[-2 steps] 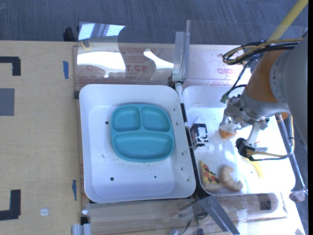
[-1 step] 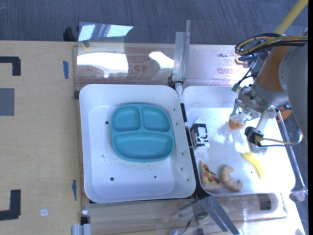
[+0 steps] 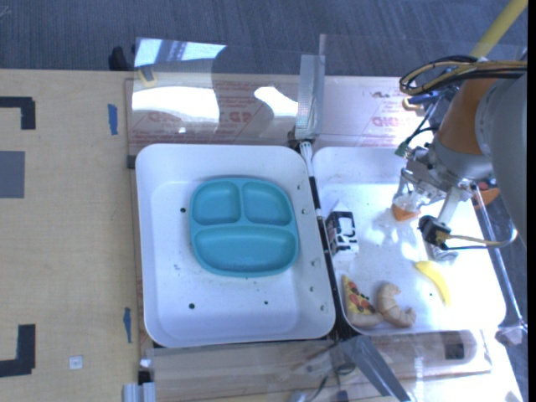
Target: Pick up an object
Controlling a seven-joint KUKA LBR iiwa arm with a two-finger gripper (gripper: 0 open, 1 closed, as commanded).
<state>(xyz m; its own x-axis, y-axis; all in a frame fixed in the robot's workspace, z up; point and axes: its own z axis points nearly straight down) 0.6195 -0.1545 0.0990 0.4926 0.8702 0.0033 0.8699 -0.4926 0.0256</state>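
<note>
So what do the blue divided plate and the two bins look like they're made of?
The blue divided plate looks like moulded plastic with a matte finish: uniform teal, soft rounded ridges, no sharp glare. The left bin and right bin look like smooth white plastic, slightly glossy, with rounded moulded corners; painted metal can't be ruled out.

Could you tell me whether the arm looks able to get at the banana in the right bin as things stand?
Probably yes. The banana lies alone on the bin floor, apart from the other items, nothing on top. The end effector hovers just above-left of it in the same bin.
</note>
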